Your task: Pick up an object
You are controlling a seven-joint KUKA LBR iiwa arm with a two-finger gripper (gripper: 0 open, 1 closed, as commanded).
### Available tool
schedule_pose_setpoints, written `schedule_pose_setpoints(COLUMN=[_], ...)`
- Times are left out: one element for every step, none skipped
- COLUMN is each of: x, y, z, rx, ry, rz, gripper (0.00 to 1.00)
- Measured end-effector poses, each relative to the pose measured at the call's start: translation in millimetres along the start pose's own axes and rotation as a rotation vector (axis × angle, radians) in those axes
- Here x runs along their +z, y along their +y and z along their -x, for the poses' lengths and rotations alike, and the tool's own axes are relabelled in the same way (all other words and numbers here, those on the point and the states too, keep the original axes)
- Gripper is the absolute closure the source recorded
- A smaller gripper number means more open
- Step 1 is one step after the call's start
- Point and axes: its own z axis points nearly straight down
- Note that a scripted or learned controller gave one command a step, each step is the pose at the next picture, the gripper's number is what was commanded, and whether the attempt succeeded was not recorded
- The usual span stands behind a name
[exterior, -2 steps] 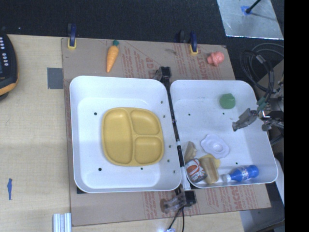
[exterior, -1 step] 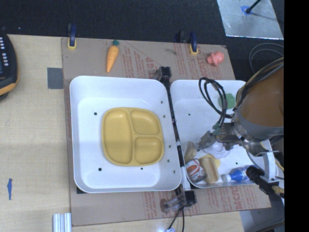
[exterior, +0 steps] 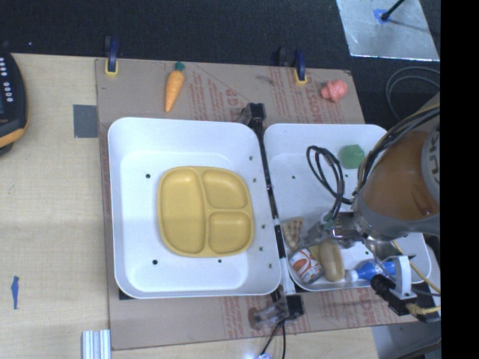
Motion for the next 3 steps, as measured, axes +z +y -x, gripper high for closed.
schedule_pose_setpoints(x=[-43.5, -18.8, -32.9], y=[140.1, 183.7, 182.0], z=[73.1, 105.2, 104.9], rx=[-0.004, -0.004, -0.009], ry=[-0.009, -0.002, -0.001], rz=[0.025, 0.011, 0.001], gripper=[0.0, 0.0, 1.0])
